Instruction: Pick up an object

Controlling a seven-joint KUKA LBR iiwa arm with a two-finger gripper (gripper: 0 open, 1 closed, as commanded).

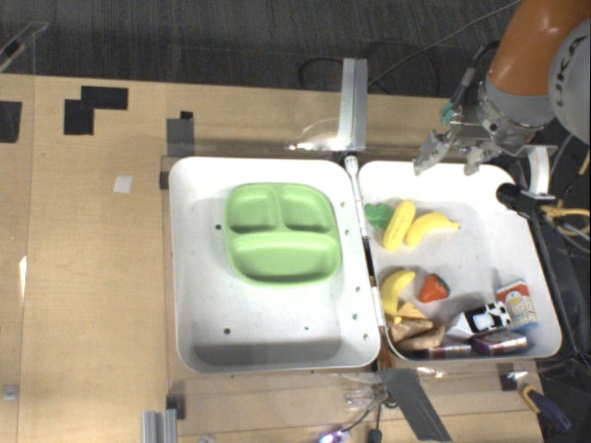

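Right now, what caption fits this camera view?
Robot claw hovers over the right bin of toy food; green tray beside.

Dark grey carpet (185,17) is running across the top, with thin cables (416,53) trailing over it. Below, the pale wooden bench (83,275) is filling the left side, black markers (92,107) sitting near its far edge. A metal post (354,104) is standing at the back between the bins, catching soft, even light. More cables (568,238) are bunching at the right.
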